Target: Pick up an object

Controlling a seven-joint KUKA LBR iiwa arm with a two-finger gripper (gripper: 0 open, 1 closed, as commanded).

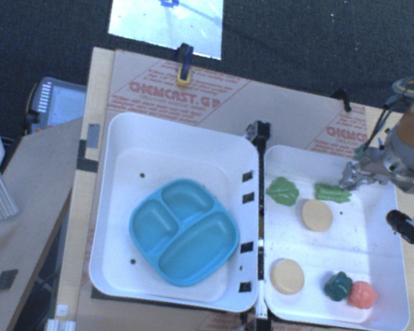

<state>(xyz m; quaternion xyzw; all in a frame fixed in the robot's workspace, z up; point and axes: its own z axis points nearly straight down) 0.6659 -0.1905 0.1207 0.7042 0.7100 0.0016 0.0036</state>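
blue plate (183,230) | white bins (120,185) | green pieces (282,191) | tan discs (287,276)

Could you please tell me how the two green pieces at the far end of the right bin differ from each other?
The lumpy green piece is rounded and bumpy; the long green piece is flat and stretched sideways. The lumpy one lies near the divider, the long one right beside the tool. Both are light green and lie in the right bin.

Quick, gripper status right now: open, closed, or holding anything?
Gripper: cannot be told; it sits just above the green piece in the right bin.
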